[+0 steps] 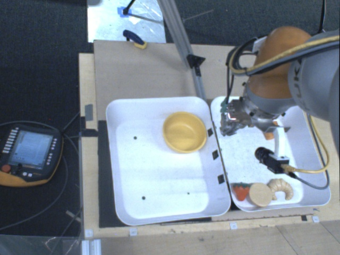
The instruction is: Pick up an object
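Note:
A yellow bowl (pixel 184 132) sits in the left bin (pixel 133 195), near its upper right corner. In the right bin (pixel 311 195), along the front wall, lie a red and green strawberry-like piece (pixel 241 191), a round tan disc (pixel 260 194) and a pale croissant-shaped piece (pixel 280 187). A small orange item (pixel 270 136) peeks out beside the arm. My gripper (pixel 229 122) hangs over the upper left part of the right bin, close to the divide between the bins. It is seen from above, so its fingers are hidden.
The grey arm with its orange band (pixel 279 57) covers the upper right bin. A black cable fitting (pixel 268 160) and a yellow cable lie across the right bin. A metal pole (pixel 180 36) slants over the bench behind the bins. A teach pendant (pixel 26 153) lies at the left.

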{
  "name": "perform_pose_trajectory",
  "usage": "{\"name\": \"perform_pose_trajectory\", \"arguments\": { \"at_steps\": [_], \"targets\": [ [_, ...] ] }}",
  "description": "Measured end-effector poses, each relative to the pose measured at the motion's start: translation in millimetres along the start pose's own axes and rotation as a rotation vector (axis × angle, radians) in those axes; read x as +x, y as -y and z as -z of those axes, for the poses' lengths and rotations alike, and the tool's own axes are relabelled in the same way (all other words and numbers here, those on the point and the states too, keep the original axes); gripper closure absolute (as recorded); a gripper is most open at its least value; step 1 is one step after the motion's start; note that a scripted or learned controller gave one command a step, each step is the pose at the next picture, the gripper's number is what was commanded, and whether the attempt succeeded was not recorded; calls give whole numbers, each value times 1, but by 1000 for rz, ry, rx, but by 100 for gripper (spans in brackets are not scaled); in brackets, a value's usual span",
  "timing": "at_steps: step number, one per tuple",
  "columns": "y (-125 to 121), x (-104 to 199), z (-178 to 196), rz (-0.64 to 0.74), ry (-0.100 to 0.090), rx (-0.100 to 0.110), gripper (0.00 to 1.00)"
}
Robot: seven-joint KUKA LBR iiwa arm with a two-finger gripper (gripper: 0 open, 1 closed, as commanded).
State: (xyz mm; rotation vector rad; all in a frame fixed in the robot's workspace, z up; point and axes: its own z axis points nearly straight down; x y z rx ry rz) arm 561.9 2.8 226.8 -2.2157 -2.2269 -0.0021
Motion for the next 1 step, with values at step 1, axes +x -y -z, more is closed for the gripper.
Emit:
{"name": "perform_pose_trajectory", "arguments": {
  "at_steps": [1],
  "targets": [
    [-3,50,10,0,0,0,100]
  ]
}}
